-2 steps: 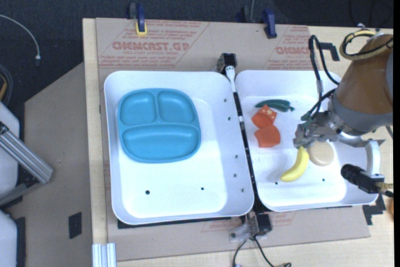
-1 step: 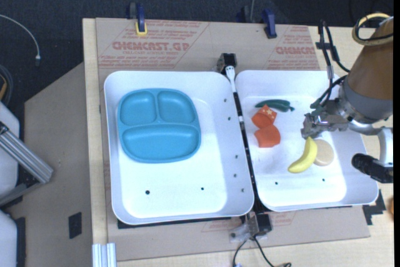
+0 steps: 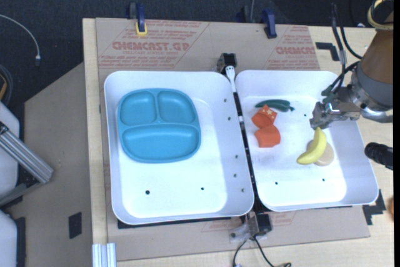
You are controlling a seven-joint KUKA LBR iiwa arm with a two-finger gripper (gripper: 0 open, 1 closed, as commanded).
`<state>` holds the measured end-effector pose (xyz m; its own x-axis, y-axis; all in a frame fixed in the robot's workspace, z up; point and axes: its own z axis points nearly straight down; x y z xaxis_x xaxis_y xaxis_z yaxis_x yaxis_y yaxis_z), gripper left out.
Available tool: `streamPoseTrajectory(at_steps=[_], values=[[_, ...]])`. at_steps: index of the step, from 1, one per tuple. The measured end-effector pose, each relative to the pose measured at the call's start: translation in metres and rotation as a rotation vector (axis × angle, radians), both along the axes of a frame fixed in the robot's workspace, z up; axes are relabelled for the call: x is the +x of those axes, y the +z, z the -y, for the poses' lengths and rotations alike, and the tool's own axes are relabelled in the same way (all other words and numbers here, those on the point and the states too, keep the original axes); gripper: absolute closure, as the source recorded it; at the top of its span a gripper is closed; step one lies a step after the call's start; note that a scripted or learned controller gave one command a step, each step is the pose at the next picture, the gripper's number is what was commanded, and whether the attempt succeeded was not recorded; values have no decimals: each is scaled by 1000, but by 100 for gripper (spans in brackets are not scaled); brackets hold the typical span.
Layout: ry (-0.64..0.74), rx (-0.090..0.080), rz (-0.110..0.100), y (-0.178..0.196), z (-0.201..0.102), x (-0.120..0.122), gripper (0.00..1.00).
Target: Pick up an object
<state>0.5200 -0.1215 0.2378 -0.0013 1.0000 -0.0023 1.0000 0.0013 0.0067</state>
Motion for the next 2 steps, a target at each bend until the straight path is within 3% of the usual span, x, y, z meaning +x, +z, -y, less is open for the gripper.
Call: streamPoseTrajectory(at_steps=[2], values=[[4, 5, -9, -15, -97, 4, 100]])
